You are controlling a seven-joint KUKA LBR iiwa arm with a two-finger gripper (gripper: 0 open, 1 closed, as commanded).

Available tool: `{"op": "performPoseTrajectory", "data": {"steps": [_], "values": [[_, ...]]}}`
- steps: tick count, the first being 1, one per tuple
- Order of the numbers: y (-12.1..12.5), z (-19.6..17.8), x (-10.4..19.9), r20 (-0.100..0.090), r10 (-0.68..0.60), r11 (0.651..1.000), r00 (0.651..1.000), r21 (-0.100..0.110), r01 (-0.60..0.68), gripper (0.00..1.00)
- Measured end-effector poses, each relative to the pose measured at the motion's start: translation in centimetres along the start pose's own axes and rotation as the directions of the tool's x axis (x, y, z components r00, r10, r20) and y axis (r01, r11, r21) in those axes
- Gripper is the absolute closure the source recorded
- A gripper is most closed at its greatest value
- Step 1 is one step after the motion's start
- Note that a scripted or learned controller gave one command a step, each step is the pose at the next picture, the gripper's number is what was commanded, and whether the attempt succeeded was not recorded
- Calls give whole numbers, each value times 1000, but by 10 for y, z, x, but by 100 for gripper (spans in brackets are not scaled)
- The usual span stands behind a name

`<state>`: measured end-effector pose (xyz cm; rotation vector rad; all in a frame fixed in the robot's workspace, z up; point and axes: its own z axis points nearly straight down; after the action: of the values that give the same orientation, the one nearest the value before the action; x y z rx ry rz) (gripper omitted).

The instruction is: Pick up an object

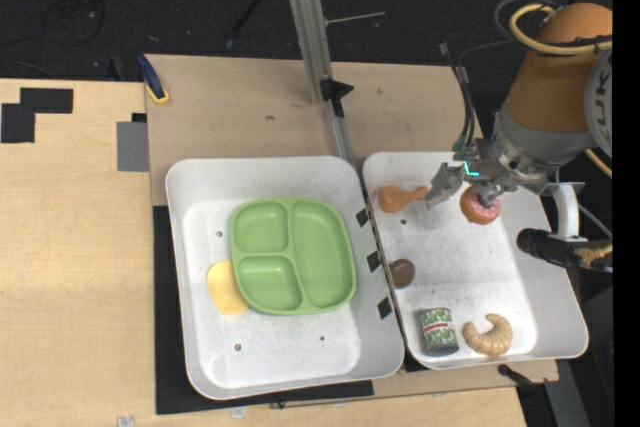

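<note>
The desk (250,105) carries two white bins side by side. The left bin (200,215) holds a green divided plate (293,255) with a yellow piece (224,289) tucked against its left edge. The right bin (500,265) holds the small things. The arm (555,85) reaches in from the right, and its end effector (470,183) hangs low over the far part of the right bin, just beside a pink, round object (480,207); whether it is spread or closed I cannot tell.

This looks like the approach step: nothing is visibly held. The next move calls for settling on one target and descending squarely over it.

An orange drumstick-like piece (400,198) lies at far left, its long axis left-right, narrow end toward the end effector. Near the front lie a brown lump (401,271), a green can (437,329) and a croissant (489,334).
</note>
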<state>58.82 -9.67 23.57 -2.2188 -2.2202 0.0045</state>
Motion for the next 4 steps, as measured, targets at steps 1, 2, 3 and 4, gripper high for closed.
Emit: {"op": "performPoseTrajectory", "data": {"steps": [1,2,3,4], "values": [[1,-1,0,0,0,1000,1000,-2,0,0],[-2,63,3,-1,0,1000,1000,5,0,0],[0,126,10,-2,1,1000,1000,5,-1,0],[3,142,10,1,1,1000,1000,-10,-1,0]]}}
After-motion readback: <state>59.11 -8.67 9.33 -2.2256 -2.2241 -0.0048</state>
